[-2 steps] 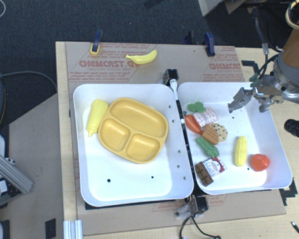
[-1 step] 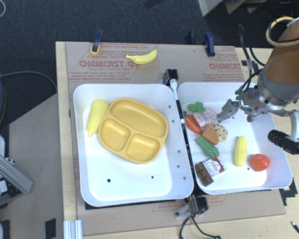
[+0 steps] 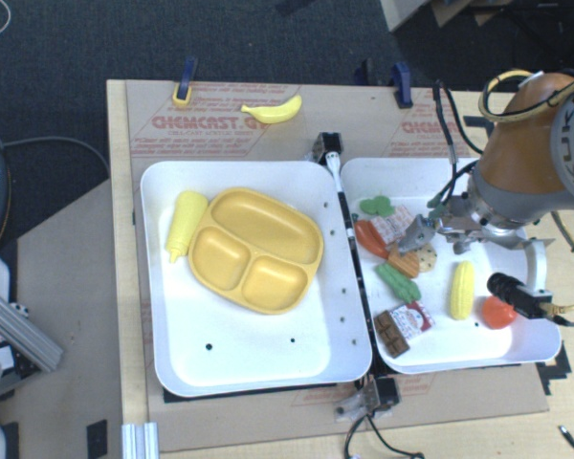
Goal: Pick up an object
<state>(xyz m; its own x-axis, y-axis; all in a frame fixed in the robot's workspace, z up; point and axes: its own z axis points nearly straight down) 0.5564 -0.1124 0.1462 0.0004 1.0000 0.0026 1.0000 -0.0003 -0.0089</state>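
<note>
bench point(image 3: 134, 142) — two bins point(image 3: 163, 256), banana point(image 3: 274, 111)

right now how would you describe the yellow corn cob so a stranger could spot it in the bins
Look in the right bin, the one crowded with small toy foods. The corn cob lies near the middle of its floor, standing lengthwise, left of a red tomato. It is that bin's one yellow piece, among green, red and brown ones.

A robotics lab: clamped cardboard bench point(image 3: 220, 122), two white bins point(image 3: 158, 256), loose cables point(image 3: 38, 151), dark carpet.
</note>
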